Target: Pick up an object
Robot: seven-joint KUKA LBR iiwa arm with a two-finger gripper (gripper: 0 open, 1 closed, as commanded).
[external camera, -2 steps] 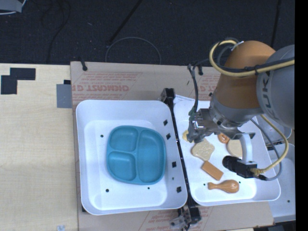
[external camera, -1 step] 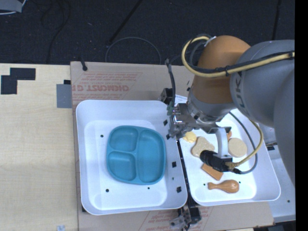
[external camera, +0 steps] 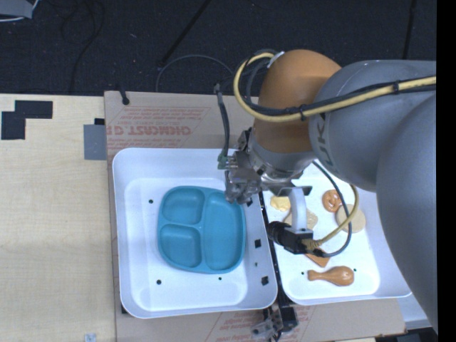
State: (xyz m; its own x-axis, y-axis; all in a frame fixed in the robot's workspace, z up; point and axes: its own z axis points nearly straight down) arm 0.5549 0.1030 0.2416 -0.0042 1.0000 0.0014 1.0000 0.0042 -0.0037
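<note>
A blue divided plate (external camera: 199, 230) with three compartments lies flat in the left bin (external camera: 135, 262), filling most of its floor and sitting toward the bin's right wall. The end effector (external camera: 239, 189) hangs over the plate's upper right corner, just at its rim; from this slant I cannot tell whether it is wide or narrow, nor whether it touches the plate. Nothing can be seen gripped in it. The grey arm (external camera: 370, 134), with its orange band, stretches away to the right of the plate and covers the upper part of the right bin (external camera: 370, 280).

To the right of the plate, across the two bin walls, lie small toy foods: a pale yellow piece (external camera: 280, 204) nearest the plate, an orange pretzel shape (external camera: 332, 201) farther right, and a tan drumstick (external camera: 333, 275) lying on its side lower down. Both bins rest on a cardboard sheet (external camera: 164, 123) on the pale wooden table (external camera: 50, 212), which spreads out to the left of the plate.
</note>
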